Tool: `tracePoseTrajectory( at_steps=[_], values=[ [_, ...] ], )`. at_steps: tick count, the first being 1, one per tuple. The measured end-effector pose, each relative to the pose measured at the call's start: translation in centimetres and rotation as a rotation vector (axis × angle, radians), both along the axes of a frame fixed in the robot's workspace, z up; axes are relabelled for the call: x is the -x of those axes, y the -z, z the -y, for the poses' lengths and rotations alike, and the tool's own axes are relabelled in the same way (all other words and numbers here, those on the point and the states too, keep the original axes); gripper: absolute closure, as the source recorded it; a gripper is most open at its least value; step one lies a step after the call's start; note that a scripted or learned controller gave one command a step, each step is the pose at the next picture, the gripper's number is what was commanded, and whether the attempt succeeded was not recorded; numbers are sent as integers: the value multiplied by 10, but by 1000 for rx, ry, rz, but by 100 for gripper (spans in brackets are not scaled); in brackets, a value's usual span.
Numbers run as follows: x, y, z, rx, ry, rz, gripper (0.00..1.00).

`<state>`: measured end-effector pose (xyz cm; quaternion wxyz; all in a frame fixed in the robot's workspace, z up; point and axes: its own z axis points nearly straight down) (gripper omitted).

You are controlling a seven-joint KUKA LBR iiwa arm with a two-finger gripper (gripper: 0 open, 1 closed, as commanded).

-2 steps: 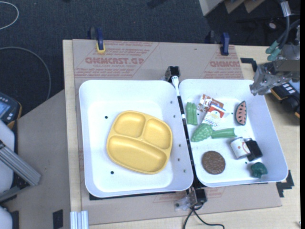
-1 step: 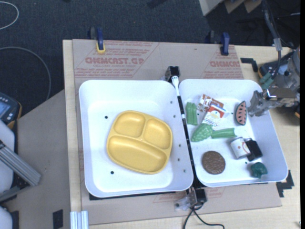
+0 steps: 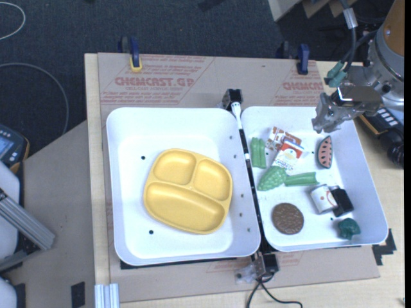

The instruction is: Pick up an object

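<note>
The gripper (image 3: pixel 325 122) is hanging over the far right part of the right bin (image 3: pixel 367 172), just above the watermelon slice (image 3: pixel 324 151). Nothing is sitting between its fingers, so it is holding no object; how far it is open, I cannot tell from this slanted view.

The watermelon slice is lying flat near the bin's right wall, a little apart from the small red and white carton (image 3: pixel 286 147). I am judging it as a light, stiff plastic toy, thin and a bit slippery, so taking it across its narrow width looks safest.

Further out, a green leafy piece (image 3: pixel 275 178), a brown round cookie (image 3: pixel 288 217), a white and black cup (image 3: pixel 329 199) and a dark green lump (image 3: pixel 349 228) are lying in the same bin. The left bin (image 3: pixel 125 191) is carrying a yellow divided plate (image 3: pixel 187 190).
</note>
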<state>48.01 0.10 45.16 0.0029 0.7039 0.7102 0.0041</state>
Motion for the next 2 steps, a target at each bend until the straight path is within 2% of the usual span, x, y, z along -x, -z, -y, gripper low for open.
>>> tracePoseTrajectory(
  at_steps=[1,2],
  values=[
    [1,-55,-108,-3,-5,-2,100],
    [1,-85,-153,-1,2,-4,100]
  ],
)
